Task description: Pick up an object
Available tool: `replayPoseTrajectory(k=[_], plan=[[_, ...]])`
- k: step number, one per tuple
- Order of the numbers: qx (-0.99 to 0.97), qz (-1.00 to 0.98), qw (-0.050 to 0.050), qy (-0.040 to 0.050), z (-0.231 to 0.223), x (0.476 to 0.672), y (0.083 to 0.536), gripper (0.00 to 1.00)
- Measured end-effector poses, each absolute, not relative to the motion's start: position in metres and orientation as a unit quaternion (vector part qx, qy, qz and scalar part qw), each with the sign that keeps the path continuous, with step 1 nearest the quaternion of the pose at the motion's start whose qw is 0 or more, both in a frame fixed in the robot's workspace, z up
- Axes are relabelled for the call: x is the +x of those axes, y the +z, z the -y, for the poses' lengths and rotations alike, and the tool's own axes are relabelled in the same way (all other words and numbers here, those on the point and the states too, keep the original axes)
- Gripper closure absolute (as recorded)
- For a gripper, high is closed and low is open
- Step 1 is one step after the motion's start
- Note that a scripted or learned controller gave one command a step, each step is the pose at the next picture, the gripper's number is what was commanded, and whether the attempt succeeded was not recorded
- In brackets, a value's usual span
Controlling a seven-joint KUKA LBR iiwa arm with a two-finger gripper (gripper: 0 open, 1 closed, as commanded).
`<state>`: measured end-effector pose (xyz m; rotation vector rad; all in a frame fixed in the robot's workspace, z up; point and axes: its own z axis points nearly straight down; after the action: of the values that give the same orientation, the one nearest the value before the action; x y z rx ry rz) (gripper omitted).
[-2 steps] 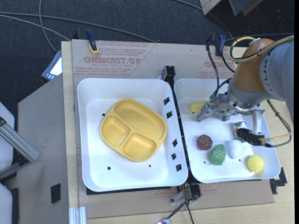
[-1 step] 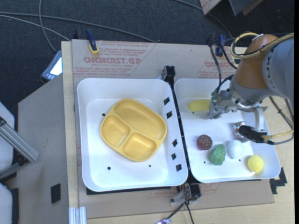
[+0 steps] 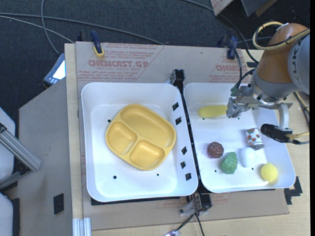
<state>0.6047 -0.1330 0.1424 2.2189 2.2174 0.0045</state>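
Six small objects lay in the right bin point(image 3: 290, 173). My claw point(image 3: 235, 107) hovered low, a yellow banana-shaped piece point(image 3: 212, 112) just beside its tip; I couldn't tell its opening or whether it gripped anything. I judged this the approach; next it needed settling over the piece.

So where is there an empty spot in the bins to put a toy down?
Left bin: bare strips border the yellow divided plastic plate, widest along the near edge. Right bin: a bare patch between the long yellow piece and the dark red ball. Crowded by the green lump, white egg and yellow lemon.
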Motion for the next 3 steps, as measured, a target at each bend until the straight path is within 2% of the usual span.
replayPoseTrajectory(k=[1, 2, 3], plan=[[0.707, -0.708, 0.003, 0.0018, 0.134, 0.615, 0.191, 1.0], [0.707, -0.707, 0.003, 0.0018, 0.135, 0.606, 0.245, 1.0], [0.705, -0.709, -0.002, -0.0001, 0.081, 0.6, 0.235, 1.0]])
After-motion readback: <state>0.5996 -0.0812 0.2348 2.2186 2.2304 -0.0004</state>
